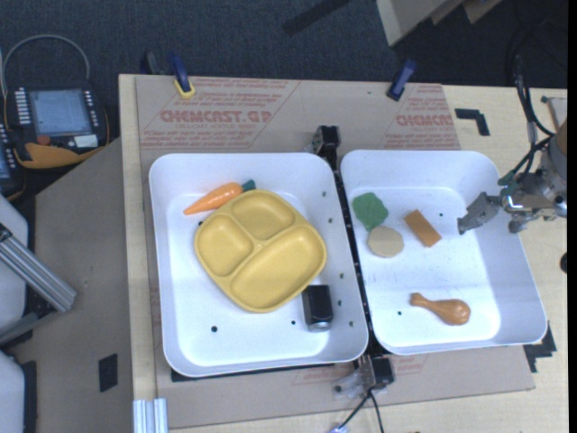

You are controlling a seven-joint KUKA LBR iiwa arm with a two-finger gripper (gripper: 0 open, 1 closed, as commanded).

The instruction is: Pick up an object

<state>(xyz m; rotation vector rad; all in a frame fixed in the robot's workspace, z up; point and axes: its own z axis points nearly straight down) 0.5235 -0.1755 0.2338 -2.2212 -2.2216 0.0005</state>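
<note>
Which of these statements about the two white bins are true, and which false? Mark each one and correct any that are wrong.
1. The carrot lies in the left bin, touching the yellow divided plate. True.
2. The chicken drumstick lies on the yellow plate. False: it lies in the right bin, near its front.
3. The green piece sits beside the round beige piece. True.
4. The gripper holds the orange block. False: the block lies on the bin floor, apart from the gripper.
5. The black object is in the right bin. False: it is in the left bin.
</note>
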